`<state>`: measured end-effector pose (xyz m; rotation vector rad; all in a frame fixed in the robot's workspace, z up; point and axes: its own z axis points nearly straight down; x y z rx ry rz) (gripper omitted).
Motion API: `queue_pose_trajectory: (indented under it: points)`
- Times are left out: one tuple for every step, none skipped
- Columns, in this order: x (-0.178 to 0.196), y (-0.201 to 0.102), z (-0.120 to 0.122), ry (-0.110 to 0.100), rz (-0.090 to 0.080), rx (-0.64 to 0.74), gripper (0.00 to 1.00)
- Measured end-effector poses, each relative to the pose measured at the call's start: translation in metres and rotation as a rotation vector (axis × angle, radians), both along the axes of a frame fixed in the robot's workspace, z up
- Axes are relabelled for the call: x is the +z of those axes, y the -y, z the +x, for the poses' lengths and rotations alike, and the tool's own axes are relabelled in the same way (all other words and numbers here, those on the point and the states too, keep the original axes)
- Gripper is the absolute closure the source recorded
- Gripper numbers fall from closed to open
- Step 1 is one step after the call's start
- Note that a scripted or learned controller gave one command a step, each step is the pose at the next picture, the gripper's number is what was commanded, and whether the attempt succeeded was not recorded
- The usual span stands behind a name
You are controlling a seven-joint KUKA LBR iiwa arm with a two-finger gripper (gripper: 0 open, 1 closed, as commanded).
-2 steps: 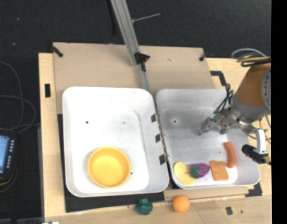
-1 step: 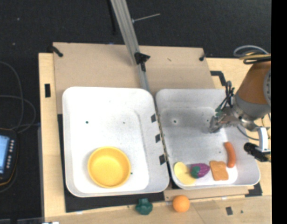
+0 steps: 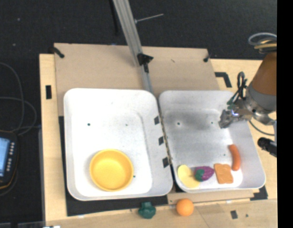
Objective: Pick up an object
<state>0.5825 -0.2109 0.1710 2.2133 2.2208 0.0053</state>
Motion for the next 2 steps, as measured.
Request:
queue_pose_trajectory:
  points:
    - [0.051,0.002,0.001,-0.003,-0.001,0.000,1.00]
    - [0.046,-0.052,-0.002,-0.005,0.001,-0.001,1.00]
